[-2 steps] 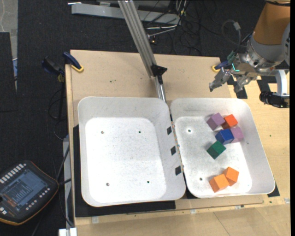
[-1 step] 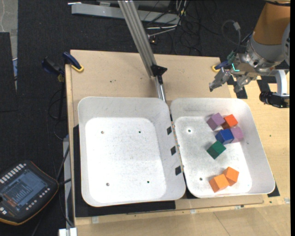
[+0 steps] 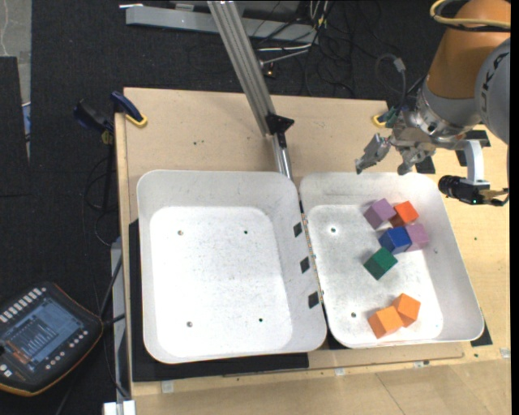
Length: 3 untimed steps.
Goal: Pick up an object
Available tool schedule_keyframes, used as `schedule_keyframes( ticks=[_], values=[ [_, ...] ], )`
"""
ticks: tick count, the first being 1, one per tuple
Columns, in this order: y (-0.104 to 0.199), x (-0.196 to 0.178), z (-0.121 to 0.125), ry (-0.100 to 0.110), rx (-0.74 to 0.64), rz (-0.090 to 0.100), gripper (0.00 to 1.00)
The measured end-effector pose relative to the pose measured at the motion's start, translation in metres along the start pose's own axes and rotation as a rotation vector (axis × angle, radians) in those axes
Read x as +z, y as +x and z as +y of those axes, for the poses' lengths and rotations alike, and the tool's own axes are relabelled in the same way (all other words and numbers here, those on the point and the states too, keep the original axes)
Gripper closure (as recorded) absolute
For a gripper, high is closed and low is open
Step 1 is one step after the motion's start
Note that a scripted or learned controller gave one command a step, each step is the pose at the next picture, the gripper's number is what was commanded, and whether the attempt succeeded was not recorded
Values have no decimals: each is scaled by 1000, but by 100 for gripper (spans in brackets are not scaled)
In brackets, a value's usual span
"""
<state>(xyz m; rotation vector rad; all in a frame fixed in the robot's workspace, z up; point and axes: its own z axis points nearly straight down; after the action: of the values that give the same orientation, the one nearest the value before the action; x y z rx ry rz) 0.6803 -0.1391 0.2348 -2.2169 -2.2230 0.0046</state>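
We look down on a pale wooden bench (image 3: pixel 211 130) set on a black floor (image 3: pixel 57 162). From twelve o'clock a grey metal pole (image 3: pixel 247 69) slants down toward the centre of the bench. Cables (image 3: pixel 324 44) tangle on the floor at one o'clock, behind a grey rail (image 3: pixel 186 16). At ten o'clock a blue and yellow clamp (image 3: pixel 126 107) grips the bench's corner. At eight o'clock a pendant (image 3: pixel 39 336) with a lit screen lies on the floor. The light is even.
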Motion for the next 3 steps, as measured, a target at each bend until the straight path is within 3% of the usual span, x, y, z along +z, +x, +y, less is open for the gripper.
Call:
schedule_keyframes(
  ticks=[2, 3],
  values=[
    [-15, 97, -6, 0, 4, 0, 0],
    [-15, 82, -4, -7, 3, -2, 100]
  ],
)
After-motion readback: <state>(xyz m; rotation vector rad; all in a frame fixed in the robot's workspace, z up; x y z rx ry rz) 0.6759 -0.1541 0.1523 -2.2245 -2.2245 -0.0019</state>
